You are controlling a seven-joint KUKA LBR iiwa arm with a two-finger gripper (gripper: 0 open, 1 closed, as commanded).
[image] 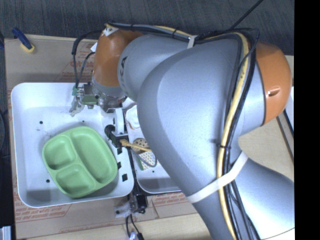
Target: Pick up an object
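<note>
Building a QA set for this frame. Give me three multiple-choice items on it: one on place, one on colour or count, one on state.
1. Where does the divided plate lie?
A. In the left bin
B. On the floor
C. On top of the arm

2. How many compartments does the plate have?
A. One
B. Three
C. Six

3. How does the plate sit?
A. Right side up, flat on the bin floor
B. Flipped upside down
C. Standing on its edge

Answers:
1. A, since the white walls of the left bin surround it.
2. B, with one long section and two smaller ones showing.
3. A, its hollows face up toward the camera, while the gripper is above it in the picture, near the bin's far wall.
</note>
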